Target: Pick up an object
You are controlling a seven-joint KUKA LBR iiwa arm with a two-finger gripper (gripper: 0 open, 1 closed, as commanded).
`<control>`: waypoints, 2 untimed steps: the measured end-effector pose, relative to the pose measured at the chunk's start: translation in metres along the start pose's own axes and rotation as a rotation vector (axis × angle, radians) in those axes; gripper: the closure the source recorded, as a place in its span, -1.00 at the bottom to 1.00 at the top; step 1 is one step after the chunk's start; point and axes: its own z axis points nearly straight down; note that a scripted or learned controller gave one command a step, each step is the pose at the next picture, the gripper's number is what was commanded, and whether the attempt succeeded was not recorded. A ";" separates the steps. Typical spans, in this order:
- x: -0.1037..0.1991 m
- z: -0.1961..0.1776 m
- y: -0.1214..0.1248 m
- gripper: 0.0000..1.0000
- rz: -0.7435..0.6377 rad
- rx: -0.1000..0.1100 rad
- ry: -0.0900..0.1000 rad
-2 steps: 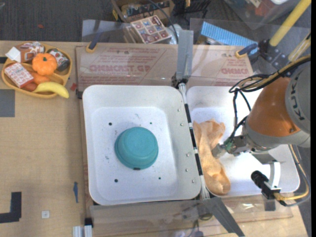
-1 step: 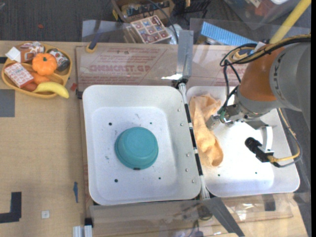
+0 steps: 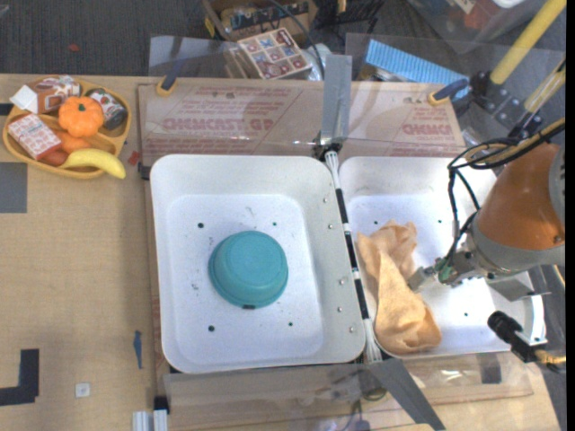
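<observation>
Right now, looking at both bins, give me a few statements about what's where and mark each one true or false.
1. The teal bowl sits upside down in the left bin. True.
2. The tan cloth lies in the left bin. False: it lies in the right bin.
3. The claw is beside the cloth. True.
4. The banana lies in the right bin. False: it is on a yellow dish on the bench.

The wooden bench (image 3: 72,268) carries two white bins, the left bin (image 3: 171,268) touching the right bin (image 3: 395,173). A yellow dish of toy food (image 3: 63,128) sits beyond the left bin's far-left corner.
</observation>
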 end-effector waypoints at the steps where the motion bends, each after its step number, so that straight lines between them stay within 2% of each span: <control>1: -0.021 0.000 0.060 -1.00 -0.281 -0.004 -0.003; 2: -0.008 0.000 0.013 -1.00 -0.339 -0.003 0.000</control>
